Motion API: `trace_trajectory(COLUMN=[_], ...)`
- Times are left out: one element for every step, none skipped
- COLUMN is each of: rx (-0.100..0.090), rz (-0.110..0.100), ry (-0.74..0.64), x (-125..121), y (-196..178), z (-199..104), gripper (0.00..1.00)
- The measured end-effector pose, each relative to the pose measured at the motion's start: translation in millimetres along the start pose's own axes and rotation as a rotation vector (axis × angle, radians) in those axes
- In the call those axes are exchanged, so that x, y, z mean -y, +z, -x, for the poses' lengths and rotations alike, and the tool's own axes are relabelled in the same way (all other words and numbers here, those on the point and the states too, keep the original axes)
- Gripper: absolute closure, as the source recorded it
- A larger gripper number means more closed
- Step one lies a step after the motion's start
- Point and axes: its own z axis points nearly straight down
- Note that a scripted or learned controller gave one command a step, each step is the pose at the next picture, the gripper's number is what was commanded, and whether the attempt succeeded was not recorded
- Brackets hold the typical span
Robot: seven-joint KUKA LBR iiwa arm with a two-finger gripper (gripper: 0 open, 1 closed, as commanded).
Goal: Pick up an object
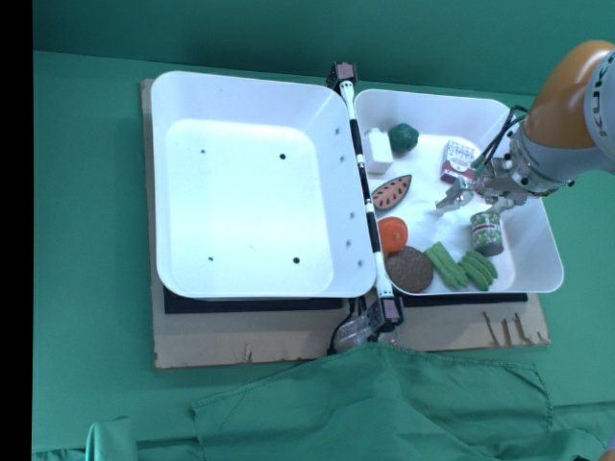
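The right bin holds several toy items. My gripper hangs low over its right half, fingers spread open with nothing between them. A small green-and-white cup stands just below and to the right of the fingertips, close to one finger. A red-and-white packet lies just behind the gripper. To its left lies a watermelon slice, with an orange ball and a brown round disc nearer the front. Green pods lie at the front, beside the cup.
A white block and a dark green lump sit at the right bin's back left. The left bin stands beside it across a black-and-white divider. Green cloth lies bunched in front of the bench.
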Motion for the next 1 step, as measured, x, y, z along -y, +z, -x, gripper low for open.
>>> trace_trajectory(rx=[0.007], rz=[0.018], ry=[-0.002], x=[-31.2], y=[4.3], z=[-13.5], gripper=[0.0])
